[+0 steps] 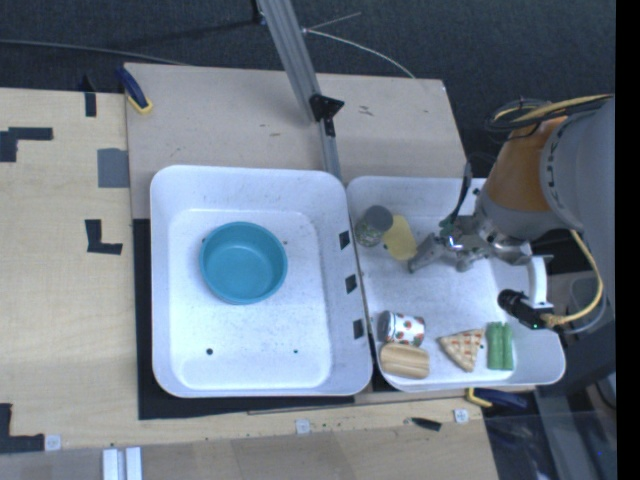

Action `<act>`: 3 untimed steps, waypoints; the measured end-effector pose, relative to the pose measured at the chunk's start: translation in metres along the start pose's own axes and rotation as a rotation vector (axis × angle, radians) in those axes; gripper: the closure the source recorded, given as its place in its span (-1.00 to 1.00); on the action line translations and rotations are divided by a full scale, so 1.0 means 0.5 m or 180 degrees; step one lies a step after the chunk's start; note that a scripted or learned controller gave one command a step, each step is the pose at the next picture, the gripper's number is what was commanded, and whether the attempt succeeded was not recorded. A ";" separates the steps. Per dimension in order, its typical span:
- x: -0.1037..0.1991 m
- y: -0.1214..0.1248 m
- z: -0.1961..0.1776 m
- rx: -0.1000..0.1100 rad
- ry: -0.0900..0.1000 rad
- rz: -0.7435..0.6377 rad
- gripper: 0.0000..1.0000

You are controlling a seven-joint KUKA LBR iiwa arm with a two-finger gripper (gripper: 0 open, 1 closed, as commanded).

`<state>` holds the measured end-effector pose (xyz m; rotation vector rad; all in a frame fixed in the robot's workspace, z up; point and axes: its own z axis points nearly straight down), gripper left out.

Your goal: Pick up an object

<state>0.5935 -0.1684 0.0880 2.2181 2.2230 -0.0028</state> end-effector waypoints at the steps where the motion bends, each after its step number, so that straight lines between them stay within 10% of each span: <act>1: -0.001 0.001 -0.026 -0.0001 -0.0002 -0.0002 1.00; 3: 0.002 0.025 -0.232 -0.0018 0.0001 0.0000 1.00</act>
